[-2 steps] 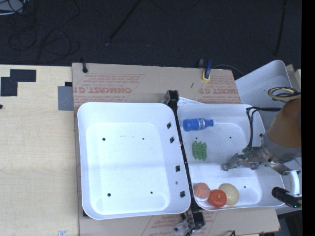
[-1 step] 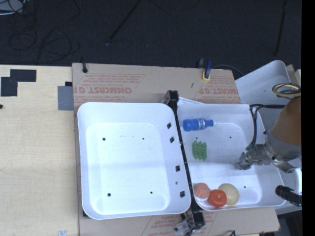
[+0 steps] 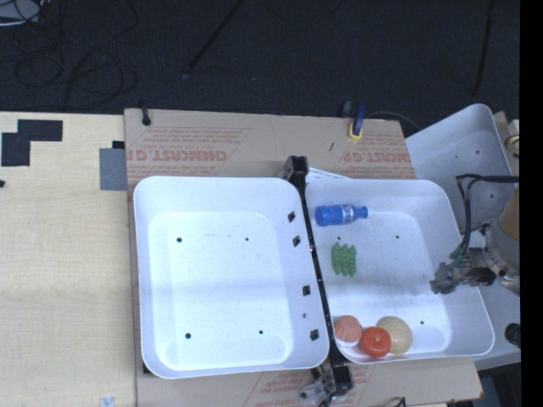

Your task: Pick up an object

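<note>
Pincer (image 3: 443, 280) at the right bin's (image 3: 441, 195) right wall, grip state indiscernible; your green object (image 3: 344, 259) lies leftward, long axis front-to-back.

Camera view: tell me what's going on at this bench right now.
A robot arm reaches in from the right, its gripper low over the right-hand bin, near that bin's right wall. Nothing can be seen between its fingers, so no pick is confirmed. In that bin lie a blue bottle on its side near the top, a green object below it, and three round pieces together at the bottom edge: a pinkish one, a red one and a cream one. All lie apart from the gripper.
</note>
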`<state>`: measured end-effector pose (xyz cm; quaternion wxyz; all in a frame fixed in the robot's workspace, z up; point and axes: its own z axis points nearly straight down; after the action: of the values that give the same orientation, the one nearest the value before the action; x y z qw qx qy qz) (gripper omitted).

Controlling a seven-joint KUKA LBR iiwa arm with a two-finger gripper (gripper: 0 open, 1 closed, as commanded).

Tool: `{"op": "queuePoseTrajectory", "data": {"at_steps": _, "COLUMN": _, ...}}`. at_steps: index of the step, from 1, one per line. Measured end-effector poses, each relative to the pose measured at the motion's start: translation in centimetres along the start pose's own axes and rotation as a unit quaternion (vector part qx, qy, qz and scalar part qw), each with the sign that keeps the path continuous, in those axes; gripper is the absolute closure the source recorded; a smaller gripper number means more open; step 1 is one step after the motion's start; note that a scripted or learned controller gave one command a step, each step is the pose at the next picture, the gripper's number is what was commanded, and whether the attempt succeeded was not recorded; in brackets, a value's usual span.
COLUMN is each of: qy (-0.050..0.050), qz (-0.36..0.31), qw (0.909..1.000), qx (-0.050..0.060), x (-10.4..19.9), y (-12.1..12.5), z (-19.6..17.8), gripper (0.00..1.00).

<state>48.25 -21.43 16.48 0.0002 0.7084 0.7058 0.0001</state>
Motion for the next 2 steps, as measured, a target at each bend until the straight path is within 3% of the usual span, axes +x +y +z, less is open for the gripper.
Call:
{"op": "queuePoseTrajectory", "data": {"at_steps": 1, "qy": 0.002, "qz": -0.002, "qw": 1.0, "qx": 0.004, "x": 0.2, "y": -0.8, "z": 5.1, "gripper": 1.0}}
{"op": "queuePoseTrajectory", "data": {"at_steps": 2, "qy": -0.001, "qz": -0.002, "qw": 1.0, "qx": -0.003, "x": 0.0, "y": -0.6, "z": -4.3, "gripper": 1.0}}
